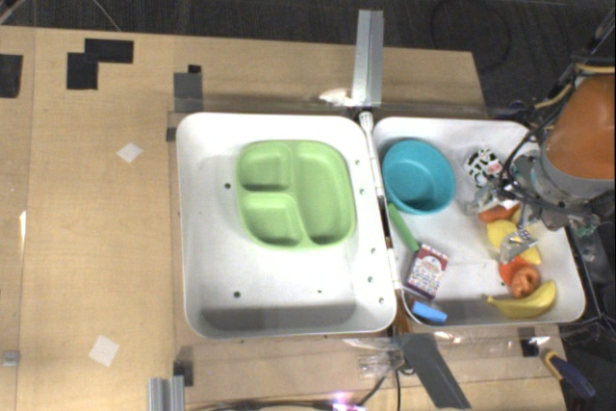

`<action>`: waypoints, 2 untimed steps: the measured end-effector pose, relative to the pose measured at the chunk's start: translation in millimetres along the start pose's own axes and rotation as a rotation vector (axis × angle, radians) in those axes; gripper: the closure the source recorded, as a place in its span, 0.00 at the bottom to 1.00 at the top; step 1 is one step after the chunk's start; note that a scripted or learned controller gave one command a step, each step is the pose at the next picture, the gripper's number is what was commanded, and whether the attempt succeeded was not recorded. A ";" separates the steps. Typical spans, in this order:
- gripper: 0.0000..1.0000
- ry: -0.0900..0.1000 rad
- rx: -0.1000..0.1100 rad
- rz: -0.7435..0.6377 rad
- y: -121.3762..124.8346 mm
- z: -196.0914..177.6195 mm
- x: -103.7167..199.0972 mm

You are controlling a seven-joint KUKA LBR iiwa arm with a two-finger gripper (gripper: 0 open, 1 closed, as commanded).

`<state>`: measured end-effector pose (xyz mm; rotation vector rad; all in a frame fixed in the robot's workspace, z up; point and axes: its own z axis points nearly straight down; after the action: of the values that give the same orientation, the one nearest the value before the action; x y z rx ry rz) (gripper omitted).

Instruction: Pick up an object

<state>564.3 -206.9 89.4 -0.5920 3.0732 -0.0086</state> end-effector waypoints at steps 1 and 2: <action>0.00 -0.001 -0.002 0.129 -6.8 1.2 -23.9; 0.00 -0.001 -0.002 0.139 -20.3 1.8 -103.7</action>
<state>668.1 -187.2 88.9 -0.3770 3.1058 -0.0038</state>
